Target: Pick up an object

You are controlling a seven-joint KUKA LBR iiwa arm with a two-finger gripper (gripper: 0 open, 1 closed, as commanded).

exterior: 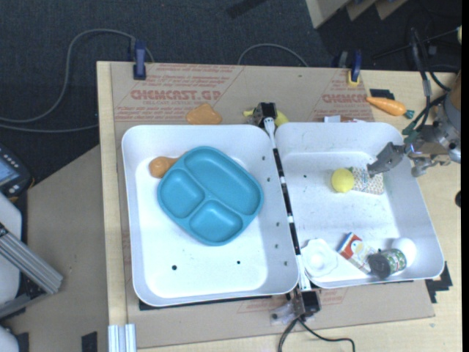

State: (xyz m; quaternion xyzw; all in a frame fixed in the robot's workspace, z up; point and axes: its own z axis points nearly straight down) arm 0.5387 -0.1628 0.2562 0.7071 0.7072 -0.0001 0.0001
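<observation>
In the right bin point(410, 218), a yellow ball point(341, 180) lies beside a small speckled pad point(368, 181). Toward the bin's front sit a white round lid point(318, 256), a red and white packet point(352, 246), a small green-labelled jar point(387, 261) and a white ball point(405, 249). My gripper point(401, 164) hangs over the right bin's far right part, just right of the speckled pad. It is open: one finger point(384, 159) points down-left toward the pad, the other stands apart to its right, and nothing is between them.
The left bin point(146, 262) holds a blue divided plate point(210, 194) with an orange lump point(160, 166) at its far left edge. On the board behind the bins lie an orange piece point(203, 114), a toy carrot point(386, 105) and a yellow and black item point(265, 114).
</observation>
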